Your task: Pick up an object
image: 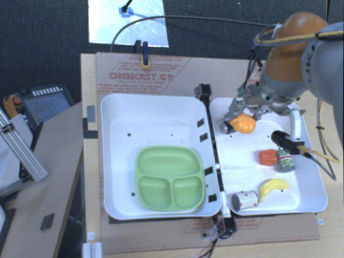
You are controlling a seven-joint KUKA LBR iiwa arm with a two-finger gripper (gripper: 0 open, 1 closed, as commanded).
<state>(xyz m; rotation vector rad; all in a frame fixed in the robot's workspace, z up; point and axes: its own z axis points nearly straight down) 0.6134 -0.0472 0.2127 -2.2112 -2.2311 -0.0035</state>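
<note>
One word, "CHEMCAST", reads on the cardboard (142, 75); the gripper's (243, 113) state by the orange fruit (243, 124) is unclear.

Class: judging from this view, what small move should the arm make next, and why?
Probably lower the hand slightly onto the orange fruit: it sits right at that fruit in the right bin, and nothing shows the fruit held yet.

I count 2 white bins: 1 under my pincer (243, 109), the right bin (309, 198), and 1 beyond it, the left bin (115, 117). Beneath my pincer: 1 orange fruit (243, 124). Near it: 1 red piece (267, 157), 1 small can (285, 160), 1 banana (273, 187), 1 white cup (244, 200). Farther off, 1 green tray (169, 177) with 3 compartments.
</note>
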